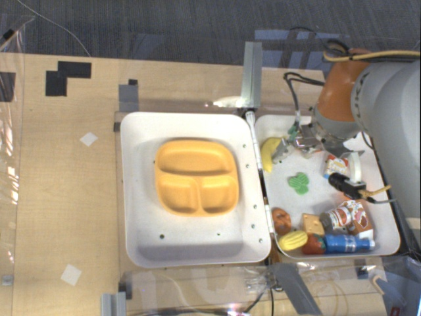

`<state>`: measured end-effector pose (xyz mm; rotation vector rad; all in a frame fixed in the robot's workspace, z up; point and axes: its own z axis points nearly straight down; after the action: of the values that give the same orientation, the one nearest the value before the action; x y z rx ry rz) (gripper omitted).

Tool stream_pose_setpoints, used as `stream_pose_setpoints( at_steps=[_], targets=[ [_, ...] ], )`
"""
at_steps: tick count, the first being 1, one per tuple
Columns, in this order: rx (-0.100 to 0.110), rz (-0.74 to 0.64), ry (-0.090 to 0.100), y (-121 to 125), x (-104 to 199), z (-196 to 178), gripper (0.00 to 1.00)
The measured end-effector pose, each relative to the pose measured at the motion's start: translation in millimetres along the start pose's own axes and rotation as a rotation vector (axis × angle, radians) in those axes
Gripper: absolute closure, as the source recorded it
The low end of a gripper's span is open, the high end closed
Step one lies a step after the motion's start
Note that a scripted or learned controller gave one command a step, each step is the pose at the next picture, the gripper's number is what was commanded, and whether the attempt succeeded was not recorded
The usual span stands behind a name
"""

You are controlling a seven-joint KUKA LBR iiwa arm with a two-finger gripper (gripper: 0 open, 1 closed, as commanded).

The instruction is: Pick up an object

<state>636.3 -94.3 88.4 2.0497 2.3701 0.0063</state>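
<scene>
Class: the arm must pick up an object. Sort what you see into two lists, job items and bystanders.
Job items: gripper; right bin with yellow ball, green toy, blue bottle, yellow lemon.

Bystanders: left bin, yellow divided tray, black tape marks.

You have one fixed camera above the bench [59,196], looking down at a slant, far enough off that both the left bin [191,127] and the right bin [381,232] fit in frame, with dark floor [164,15] across the top. The bench's far edge lies toward the top of your frame and its near edge at the bottom. The arm [388,97] comes in from your right, cropped by the frame edge and covering the right bin's far corner.
</scene>
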Motion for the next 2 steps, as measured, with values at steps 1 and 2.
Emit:
stream_pose_setpoints(
  at_steps=[1, 2],
  targets=[
    [-0.009, -0.007, -0.003, 3.2, 0.0, -14.0, 1.00],
    [-0.001, 0.380, 0.005, 49.5, 93.1, -100.7, 1.00]
  ],
)
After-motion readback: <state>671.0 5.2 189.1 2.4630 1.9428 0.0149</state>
